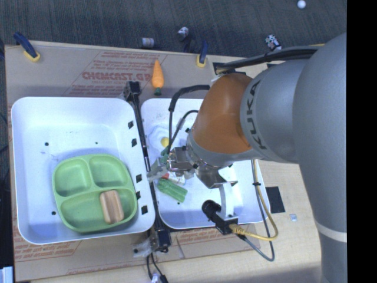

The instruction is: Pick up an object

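My gripper (pixel 166 168) reaches down into the right bin (pixel 194 220), near its left wall, under the grey arm with its orange band. A green object (pixel 172 190) lies on the bin floor just below the gripper. A small yellow object (pixel 165 141) peeks out a little above the gripper. The arm hides much of this bin. In the left bin (pixel 35 117) sits a green divided plate (pixel 88 187) with a tan wooden block (pixel 111 207) in its lower compartment.
An orange carrot-like toy (pixel 157 75) lies on the cardboard behind the bins. Black clips (pixel 133 89) run along the wall between the bins. A yellow cable (pixel 259 232) loops at the right bin's front corner. Blue clamps (pixel 27 47) hold the board's back edge.
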Available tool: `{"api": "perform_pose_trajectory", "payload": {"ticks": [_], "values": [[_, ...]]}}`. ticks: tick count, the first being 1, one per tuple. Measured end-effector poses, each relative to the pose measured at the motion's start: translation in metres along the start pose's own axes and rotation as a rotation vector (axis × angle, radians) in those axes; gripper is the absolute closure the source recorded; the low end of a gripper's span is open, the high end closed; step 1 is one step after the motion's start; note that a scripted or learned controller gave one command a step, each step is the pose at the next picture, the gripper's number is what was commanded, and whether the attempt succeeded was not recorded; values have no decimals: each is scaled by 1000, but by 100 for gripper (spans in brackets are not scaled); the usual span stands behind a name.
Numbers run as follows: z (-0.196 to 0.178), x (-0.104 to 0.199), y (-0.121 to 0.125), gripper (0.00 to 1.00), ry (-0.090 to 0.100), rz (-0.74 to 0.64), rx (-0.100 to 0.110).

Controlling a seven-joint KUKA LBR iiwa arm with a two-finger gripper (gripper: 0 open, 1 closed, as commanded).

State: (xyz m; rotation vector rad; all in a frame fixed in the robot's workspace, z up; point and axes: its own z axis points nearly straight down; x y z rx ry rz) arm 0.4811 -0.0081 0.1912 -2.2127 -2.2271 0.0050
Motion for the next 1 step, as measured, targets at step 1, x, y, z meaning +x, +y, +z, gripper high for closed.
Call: {"api": "perform_pose_trajectory", "payload": {"ticks": [1], "values": [[-64,-1,59,0,0,2,-5]]}}
